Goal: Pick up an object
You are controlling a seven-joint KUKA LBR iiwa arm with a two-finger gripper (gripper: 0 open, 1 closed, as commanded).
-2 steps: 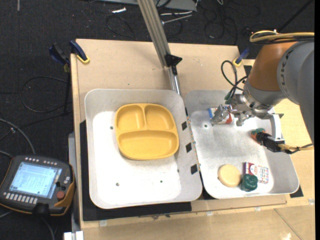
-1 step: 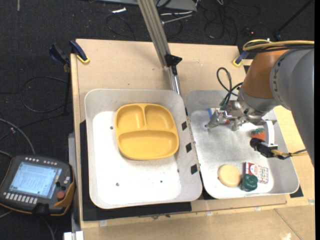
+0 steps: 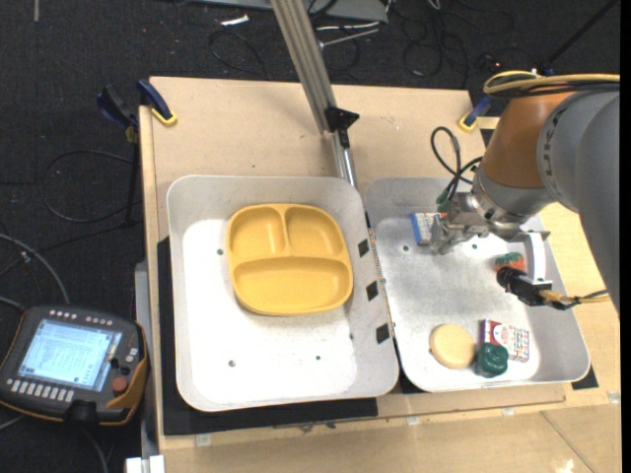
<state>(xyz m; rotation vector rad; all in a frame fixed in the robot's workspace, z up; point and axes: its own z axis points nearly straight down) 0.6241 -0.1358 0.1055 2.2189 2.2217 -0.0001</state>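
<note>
Wooden counter (image 3: 256, 126) carries two shallow white bins side by side. Grey arm (image 3: 582, 146) with its orange band reaches in from the right, and its tool (image 3: 441, 236) hangs low over the right bin (image 3: 419, 294), near that bin's far left part. Whether the tool is open or closed cannot be told from this angle, and nothing can be made out between its tips.

Well to the left of the tool sits the left bin (image 3: 197, 294), and in it lies a yellow divided plate (image 3: 290, 259), with two small compartments on its far side and one long compartment on its near side.

Just beside the tool, on its left, a small blue and white object (image 3: 423, 228) rests on the bin floor; whether the tool touches it cannot be told. To the right of the tool, near the bin's right wall, lies a small green and orange object (image 3: 510, 261). Well toward the near edge from the tool, a pale yellow round object (image 3: 453, 346) lies on the bin floor. Just to its right stands a dark green object (image 3: 491, 359), touching a small printed box (image 3: 513, 341) beside it.
</note>
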